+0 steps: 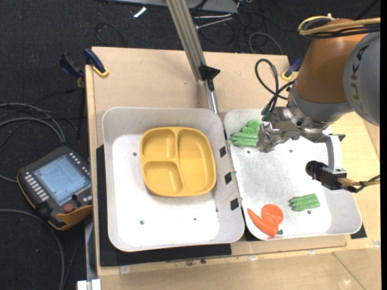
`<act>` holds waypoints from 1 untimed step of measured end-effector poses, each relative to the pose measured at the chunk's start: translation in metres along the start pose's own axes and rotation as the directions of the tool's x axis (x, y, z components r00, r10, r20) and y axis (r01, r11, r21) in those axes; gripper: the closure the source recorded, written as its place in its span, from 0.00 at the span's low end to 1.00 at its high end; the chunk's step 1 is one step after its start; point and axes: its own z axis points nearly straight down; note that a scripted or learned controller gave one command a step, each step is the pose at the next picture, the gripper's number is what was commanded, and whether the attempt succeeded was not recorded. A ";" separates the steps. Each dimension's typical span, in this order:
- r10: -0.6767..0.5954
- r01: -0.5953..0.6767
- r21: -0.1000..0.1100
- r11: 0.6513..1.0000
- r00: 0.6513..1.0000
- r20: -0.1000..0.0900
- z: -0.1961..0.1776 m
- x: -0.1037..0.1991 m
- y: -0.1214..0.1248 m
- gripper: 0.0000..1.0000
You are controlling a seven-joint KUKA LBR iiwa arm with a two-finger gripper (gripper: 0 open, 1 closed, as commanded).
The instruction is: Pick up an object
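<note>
Green toy vegetable (245, 135) at the far left corner of the right bin (344, 219), gripper (266, 141) down just beside it, finger state impossible to tell, second green piece (304, 202) and orange-red toy (268, 217) near the front, yellow divided plate (178, 161) in the left bin (121, 222).

Two white bins sit on a tan bench (151, 77): the left bin (121, 222) carries a plain yellow divided plate (178, 161), and the speckled right bin (344, 210) carries two green items (244, 136) (304, 202) and an orange-red one (268, 217). The arm (329, 65) is orange above and grey lower, ending in a dark grey gripper (266, 142).
</note>
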 end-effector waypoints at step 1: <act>0.000 0.000 0.000 1.000 1.000 0.000 -0.003 0.053 0.004 1.00</act>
